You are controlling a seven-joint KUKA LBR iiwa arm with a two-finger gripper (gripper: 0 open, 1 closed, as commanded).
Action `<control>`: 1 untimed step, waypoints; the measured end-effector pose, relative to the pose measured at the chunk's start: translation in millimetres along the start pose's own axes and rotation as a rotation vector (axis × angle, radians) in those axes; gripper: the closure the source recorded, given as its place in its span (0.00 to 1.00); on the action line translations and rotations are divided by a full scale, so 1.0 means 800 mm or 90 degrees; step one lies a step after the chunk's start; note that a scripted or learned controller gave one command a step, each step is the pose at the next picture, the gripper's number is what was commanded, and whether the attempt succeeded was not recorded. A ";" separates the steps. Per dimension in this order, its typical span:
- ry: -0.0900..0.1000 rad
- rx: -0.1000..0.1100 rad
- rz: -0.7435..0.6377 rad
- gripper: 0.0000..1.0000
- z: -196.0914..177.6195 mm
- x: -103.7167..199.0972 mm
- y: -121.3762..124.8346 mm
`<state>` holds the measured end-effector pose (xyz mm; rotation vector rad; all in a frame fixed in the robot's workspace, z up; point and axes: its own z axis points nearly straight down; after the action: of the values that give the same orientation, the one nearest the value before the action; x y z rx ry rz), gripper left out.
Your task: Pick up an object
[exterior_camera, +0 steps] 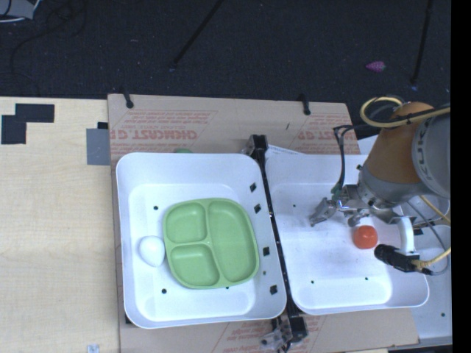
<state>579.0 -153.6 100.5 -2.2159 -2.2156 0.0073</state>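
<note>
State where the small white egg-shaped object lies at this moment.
In the camera view, the small white egg-shaped object lies in the left white bin, against the left edge of the green three-compartment plastic plate.

Orange-red ball-like object (364, 236): small, round, resting on floor of right-hand white bin (331, 300), toward its right side. Green divided plate (210, 243): three compartments, lying flat in left-hand white bin (147, 175), roughly centred. White egg-shaped object (151, 251): just beside the plate's left edge, apparently touching it.

Arm (401, 157) reaches in — wrist low.
</note>
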 end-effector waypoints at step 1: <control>-0.001 -0.003 0.001 0.00 0.017 0.001 0.000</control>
<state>578.6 -152.5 86.8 -2.2207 -2.2166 0.0034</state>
